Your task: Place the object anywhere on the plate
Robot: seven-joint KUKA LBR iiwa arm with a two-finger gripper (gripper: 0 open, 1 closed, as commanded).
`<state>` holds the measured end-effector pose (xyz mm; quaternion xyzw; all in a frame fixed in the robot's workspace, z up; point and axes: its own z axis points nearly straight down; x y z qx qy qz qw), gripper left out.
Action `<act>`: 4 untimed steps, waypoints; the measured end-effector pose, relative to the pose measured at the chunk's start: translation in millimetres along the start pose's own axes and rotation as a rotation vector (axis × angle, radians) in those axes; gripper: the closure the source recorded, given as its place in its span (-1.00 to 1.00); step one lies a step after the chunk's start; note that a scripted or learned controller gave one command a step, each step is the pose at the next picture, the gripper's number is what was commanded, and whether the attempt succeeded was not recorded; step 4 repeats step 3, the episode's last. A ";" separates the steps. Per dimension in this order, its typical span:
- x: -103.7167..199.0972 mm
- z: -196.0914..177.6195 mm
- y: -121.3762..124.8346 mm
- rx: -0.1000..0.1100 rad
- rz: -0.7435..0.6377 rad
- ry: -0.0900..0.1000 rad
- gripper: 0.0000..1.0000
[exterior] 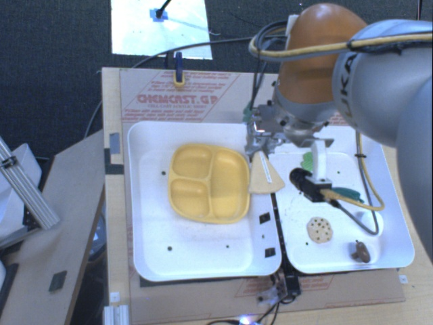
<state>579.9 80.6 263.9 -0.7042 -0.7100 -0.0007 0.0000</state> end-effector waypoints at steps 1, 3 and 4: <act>44.6 7.8 -20.0 0.002 -0.001 0.000 1.00; 82.8 29.0 -32.1 0.000 0.004 -0.001 -1.00; 82.8 29.0 -32.1 0.000 0.004 -0.001 -1.00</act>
